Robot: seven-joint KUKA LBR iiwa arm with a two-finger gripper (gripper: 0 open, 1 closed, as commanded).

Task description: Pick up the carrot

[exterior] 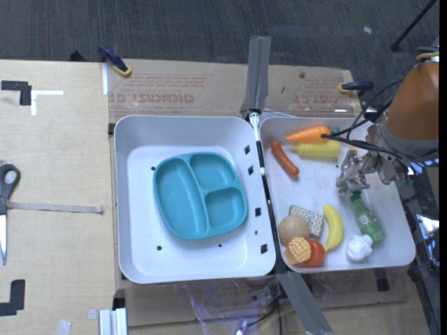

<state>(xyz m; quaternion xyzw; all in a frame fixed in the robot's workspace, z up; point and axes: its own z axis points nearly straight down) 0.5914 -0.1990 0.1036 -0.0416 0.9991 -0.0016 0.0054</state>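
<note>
The orange carrot (pixel 308 133) lies near the back wall of the right bin (pixel 399 257), its green end pointing right. It touches a yellow vegetable (pixel 319 149) just in front of it. My gripper (pixel 351 174) hangs over the right bin's right half, a short way to the right of the carrot and nearer the front. Nothing shows in its grasp. The arm's orange band (pixel 413 107) is at the right edge of the view.
A red sausage (pixel 284 158) lies left of the carrot. A green bottle (pixel 366 216), banana (pixel 333 226), white garlic (pixel 359 248), brown kiwi (pixel 293 227), corn piece (pixel 299 248) and tomato (pixel 316 254) crowd the bin's front. The left bin (pixel 133 208) holds a blue divided plate (pixel 201 195).
</note>
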